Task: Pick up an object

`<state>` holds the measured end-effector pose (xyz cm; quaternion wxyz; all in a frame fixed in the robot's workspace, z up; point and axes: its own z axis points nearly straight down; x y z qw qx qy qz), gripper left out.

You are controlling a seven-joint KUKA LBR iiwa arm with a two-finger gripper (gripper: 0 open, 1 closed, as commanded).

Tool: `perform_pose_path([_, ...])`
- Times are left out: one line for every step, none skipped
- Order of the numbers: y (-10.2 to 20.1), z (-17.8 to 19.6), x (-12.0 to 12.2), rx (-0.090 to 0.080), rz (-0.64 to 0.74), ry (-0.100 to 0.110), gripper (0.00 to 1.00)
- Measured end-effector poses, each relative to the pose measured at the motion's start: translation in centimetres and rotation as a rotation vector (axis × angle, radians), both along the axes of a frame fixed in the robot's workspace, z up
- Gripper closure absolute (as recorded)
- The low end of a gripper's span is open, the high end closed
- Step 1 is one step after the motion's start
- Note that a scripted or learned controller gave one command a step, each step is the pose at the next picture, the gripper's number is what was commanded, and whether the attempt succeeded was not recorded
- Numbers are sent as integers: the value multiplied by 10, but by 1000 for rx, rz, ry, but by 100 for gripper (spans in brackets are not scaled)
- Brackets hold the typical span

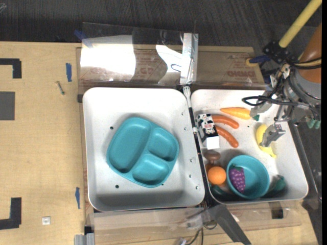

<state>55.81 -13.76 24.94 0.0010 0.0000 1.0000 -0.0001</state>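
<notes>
The right bin [299, 162] holds several toy foods. A yellow banana [264, 136] lies near its right side. My gripper [275, 133] hangs directly over the banana's right part, at the end of the grey arm that comes in from the upper right. An orange-and-yellow carrot [235, 112] and two red-orange sausages [225, 120] [228, 136] lie left of the gripper. A teal bowl [251, 176] at the front holds purple grapes [236, 177]. An orange [216, 175] sits beside the bowl.
A teal divided plate [143, 149] lies in the left bin [97, 111]. By the divider in the right bin are a black-and-white box [206, 124], a white block [212, 142] and a brown item [212, 156]. A dark green item [279, 184] sits behind the bowl.
</notes>
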Motion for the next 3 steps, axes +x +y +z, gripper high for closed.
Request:
perform_pose_path([-20,-153,14,0,-19,-5,0])
perform_pose_path([11,-160,17,-1,-22,-6,0])
perform_pose_path([41,-159,58,-3,-30,-11,0])
